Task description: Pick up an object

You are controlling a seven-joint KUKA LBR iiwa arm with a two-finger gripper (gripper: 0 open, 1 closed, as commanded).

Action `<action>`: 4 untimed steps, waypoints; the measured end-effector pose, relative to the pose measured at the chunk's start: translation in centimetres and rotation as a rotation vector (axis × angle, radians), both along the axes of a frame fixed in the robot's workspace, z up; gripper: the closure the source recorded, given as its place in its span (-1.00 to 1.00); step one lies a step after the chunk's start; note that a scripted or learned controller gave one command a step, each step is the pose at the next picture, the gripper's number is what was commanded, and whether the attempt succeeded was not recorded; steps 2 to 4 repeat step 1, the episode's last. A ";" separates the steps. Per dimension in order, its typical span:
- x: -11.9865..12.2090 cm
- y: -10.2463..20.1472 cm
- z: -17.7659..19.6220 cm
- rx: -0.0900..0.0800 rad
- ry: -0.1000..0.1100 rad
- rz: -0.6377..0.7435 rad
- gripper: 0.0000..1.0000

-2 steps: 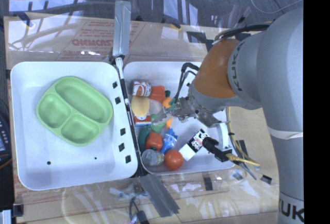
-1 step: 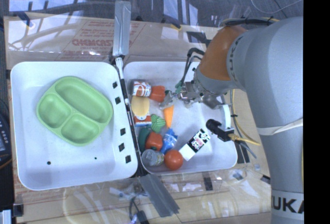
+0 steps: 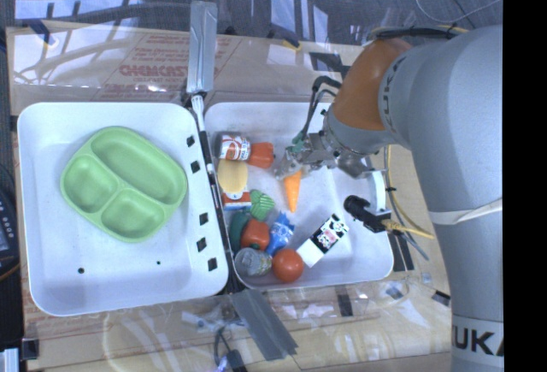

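The hand (image 3: 301, 158) hangs low in the right bin (image 3: 359, 250), its tips just above the orange carrot (image 3: 292, 189), likely its target since that piece lies a little apart from the toy pile (image 3: 256, 216). Whether the tips are apart or together cannot be told. The green plate (image 3: 124, 182) sits in the left bin (image 3: 51, 276).

gripper (image 3: 301, 158) fingers blurred, arm (image 3: 453, 148) cut off right
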State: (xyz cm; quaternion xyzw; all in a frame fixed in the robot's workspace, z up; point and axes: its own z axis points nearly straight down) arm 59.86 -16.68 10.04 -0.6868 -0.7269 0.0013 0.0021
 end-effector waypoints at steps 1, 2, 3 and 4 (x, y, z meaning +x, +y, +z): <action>5.2 5.0 13.1 -0.001 -0.007 -0.062 1.00; 5.2 5.0 13.1 -0.001 -0.007 -0.062 1.00; 5.2 5.0 13.1 -0.001 -0.007 -0.062 1.00; 5.2 5.0 13.1 -0.001 -0.007 -0.062 1.00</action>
